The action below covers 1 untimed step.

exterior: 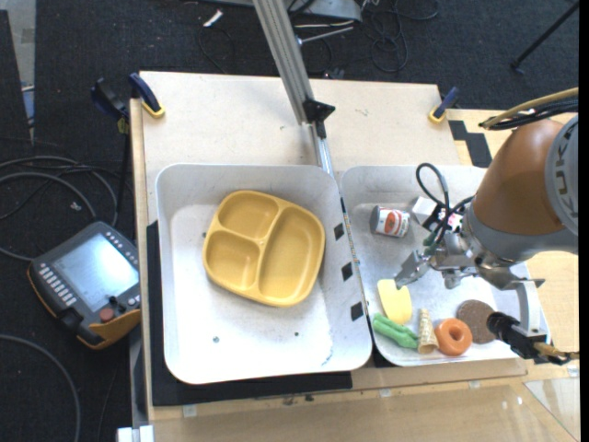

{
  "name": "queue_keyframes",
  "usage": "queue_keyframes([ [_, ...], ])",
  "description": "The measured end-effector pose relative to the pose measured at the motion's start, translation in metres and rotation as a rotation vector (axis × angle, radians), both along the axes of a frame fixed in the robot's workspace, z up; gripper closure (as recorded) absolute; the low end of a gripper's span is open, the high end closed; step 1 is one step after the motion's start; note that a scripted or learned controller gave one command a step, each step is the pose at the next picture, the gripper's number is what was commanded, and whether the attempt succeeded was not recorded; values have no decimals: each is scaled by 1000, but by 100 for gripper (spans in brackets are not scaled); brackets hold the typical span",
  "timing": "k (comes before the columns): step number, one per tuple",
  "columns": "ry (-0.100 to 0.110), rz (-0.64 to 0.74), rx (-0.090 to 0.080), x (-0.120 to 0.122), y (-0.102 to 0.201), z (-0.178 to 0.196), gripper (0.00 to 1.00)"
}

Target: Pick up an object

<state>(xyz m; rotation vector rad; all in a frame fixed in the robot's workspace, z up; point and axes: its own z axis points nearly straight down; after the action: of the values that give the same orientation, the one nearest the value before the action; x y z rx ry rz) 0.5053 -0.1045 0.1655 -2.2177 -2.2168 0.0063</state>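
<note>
My gripper (429,276) hangs over the middle of the right bin (361,184), open, with nothing between its fingers. One fingertip (405,273) points down-left, just above a pale yellow block (395,301). A small can with a red and white label (391,221) lies on its side at the back of the bin, left of the gripper. Along the bin's front lie a green pea pod (394,331), a tan cone-like piece (425,331), an orange ring (454,336) and a brown disc (477,315).
The left bin (184,339) holds a yellow divided plate (264,247). A grey metal pole (287,49) slants in from the top and ends at the bins' shared rim. Black cables (433,190) loop off the wrist. A teach pendant (87,284) lies off the bench, left.
</note>
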Motion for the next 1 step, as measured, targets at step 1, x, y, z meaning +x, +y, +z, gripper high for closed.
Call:
queue_keyframes([
  [1, 0, -1, 0, -7, 1, -63, 0],
])
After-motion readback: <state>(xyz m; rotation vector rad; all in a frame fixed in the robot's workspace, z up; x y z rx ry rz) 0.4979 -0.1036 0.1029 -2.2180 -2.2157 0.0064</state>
